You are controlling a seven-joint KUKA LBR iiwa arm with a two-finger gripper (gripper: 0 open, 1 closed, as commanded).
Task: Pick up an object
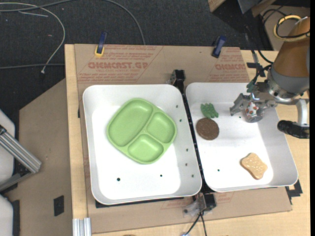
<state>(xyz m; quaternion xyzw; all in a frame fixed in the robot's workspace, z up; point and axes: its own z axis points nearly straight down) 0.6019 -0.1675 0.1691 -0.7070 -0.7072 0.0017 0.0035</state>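
One arm [290, 58] cut off at right, jaws' opening unclear over a half-hidden speckled object [252, 111], right bin [275, 181].

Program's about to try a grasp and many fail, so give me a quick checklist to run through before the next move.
1. Gripper over the right bin: ok.
2. Fingers open for a grasp: cannot tell.
3. Something already held: cannot tell.
4. Brown round piece, green piece and tan biscuit-like piece lie apart, each reachable alone: ok.
5. Gripper positioned above one of them: not ok, it sits to their side.
6. Green divided plate in the left bin, out of the way: ok.
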